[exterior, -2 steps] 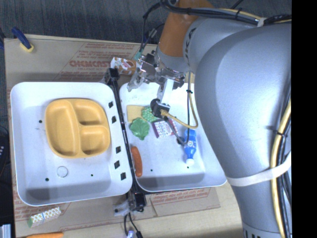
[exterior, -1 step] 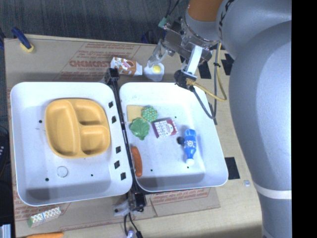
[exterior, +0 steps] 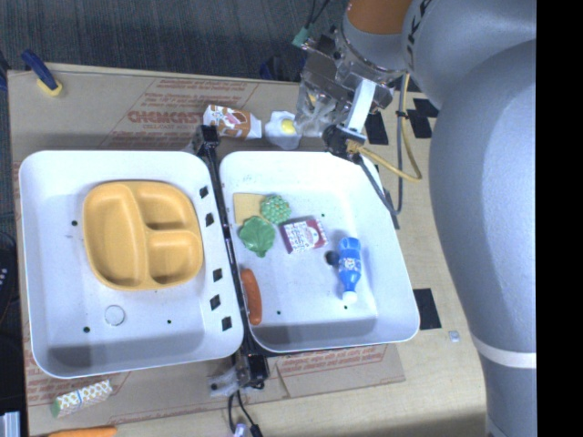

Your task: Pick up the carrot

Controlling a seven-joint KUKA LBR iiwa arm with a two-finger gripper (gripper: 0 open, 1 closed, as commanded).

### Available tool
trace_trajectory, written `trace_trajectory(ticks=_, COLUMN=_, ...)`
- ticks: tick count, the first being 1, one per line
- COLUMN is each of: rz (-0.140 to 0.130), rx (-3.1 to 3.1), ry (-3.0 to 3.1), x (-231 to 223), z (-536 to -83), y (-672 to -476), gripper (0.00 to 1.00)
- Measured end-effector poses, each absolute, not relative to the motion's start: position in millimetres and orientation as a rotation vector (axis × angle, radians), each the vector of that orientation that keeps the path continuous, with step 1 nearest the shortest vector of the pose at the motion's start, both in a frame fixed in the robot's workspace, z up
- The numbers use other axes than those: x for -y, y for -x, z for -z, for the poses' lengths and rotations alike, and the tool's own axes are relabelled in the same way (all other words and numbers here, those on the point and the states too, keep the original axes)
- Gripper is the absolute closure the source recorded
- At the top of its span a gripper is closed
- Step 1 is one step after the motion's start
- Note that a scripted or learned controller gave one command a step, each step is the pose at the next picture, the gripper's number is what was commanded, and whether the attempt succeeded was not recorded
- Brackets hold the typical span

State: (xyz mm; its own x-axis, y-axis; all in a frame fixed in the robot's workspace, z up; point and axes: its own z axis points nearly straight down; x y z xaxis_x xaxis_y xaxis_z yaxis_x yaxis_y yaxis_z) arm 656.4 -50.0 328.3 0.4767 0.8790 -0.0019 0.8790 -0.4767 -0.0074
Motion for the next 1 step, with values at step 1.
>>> trace_trajectory(ticks=1, rz=-0.003, rx=1.856, ry=2.532, x=-2.3, z=-387.3, y=-656.3, gripper=1.00)
